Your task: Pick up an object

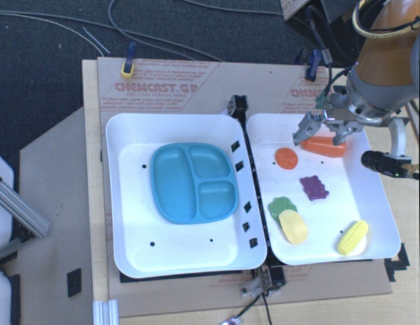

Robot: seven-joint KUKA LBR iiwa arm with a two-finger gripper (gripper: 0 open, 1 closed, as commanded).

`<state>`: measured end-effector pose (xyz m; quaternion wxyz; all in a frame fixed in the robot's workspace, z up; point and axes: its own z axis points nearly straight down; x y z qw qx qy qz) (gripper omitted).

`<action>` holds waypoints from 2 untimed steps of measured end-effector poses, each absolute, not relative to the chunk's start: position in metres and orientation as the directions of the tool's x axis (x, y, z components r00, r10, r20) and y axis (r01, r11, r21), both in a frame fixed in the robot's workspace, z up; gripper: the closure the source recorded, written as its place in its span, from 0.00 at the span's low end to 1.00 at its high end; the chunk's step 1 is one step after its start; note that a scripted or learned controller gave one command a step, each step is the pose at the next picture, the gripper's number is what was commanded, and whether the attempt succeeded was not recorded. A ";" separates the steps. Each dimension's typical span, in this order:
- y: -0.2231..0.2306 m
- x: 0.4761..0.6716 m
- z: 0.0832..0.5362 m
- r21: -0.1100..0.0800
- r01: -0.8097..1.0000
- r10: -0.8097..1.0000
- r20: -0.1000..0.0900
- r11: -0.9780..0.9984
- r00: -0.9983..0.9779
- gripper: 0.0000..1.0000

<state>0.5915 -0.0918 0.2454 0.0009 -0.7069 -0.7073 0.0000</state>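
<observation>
Right under the gripper (324, 131) lies an orange carrot (324, 145), with the two open fingers spread just above it and nothing held between them. Left of the gripper sits an orange disc (286, 158), and farther left a blue plate (194, 182).

— What were the two white bins (122, 181) made of?

— Smooth plastic, by the look of them, with a faint sheen. The blue divided plate (194, 181) was plastic too, matt rather than glossy.

— And the toy food?

— The corn cob (353, 237) looked like moulded plastic with a bumpy surface, the purple grapes (314, 187) likewise knobbly; the orange slice (286, 158) was flat and dull.

— The bench?

— A brown board (190, 80) under protective paper printed in red (it looked matt). The arm's orange band (400, 12) was glossy, its gripper (325, 128) grey metal.
</observation>
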 end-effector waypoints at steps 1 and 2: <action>-0.092 0.596 0.202 -0.005 1.000 1.000 0.001 0.000 0.000 0.00; -0.095 0.591 0.140 -0.007 1.000 1.000 0.002 -0.001 0.001 0.00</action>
